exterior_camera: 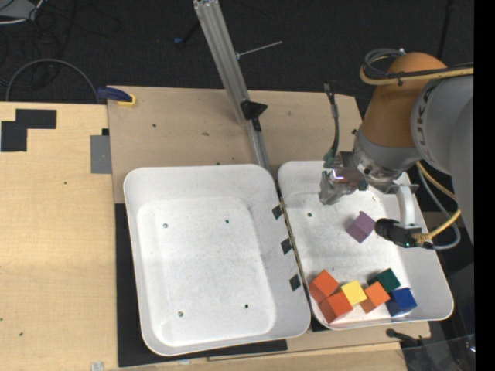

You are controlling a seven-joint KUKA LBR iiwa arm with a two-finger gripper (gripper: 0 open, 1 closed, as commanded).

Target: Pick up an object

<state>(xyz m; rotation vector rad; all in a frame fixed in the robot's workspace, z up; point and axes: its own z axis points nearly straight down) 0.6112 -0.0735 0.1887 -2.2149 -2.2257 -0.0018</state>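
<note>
A purple block (360, 227) lies alone in the middle of the right bin (309, 180). Near that bin's front edge sits a cluster: two orange-red blocks (330, 294), a yellow block (353, 293), an orange block (377, 294), a green block (385, 278) and a blue block (401, 301). My gripper (336, 187) hangs over the back part of the right bin, up and to the left of the purple block. I see nothing between its fingers.
The left bin (203, 257) sits beside the right one, with black clips (285, 244) along the shared rim. A slanted metal rail (230, 72) rises behind the bins. A cable and a black fitting (394, 232) hang near the purple block.
</note>
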